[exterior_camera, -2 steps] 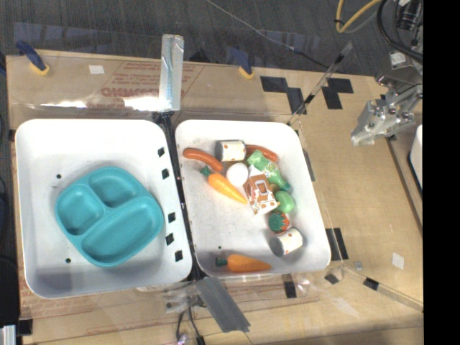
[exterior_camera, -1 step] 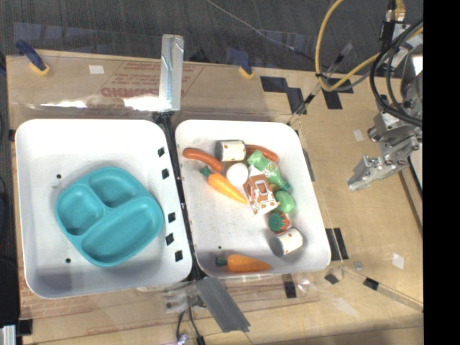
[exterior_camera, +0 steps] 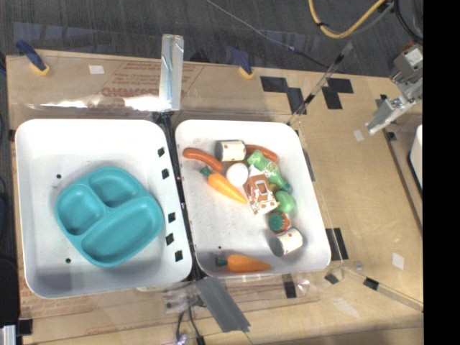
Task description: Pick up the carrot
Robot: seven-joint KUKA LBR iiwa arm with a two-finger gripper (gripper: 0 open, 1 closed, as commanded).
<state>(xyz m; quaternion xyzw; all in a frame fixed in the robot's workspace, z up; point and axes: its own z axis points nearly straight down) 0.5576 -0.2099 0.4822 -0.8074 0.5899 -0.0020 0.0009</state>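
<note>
Gripper sits at the table's far right edge; we cannot tell its state. Right bin holds two carrots: carrot alone along the near wall, another amid clutter. Risk: wall blocks closure, or neighbours get nudged. We note open room mid-bin.

The end effector is pale grey metal, with a small blocky part and thin bracket-like pieces.

A tan bench stands on dark grey carpet.
</note>
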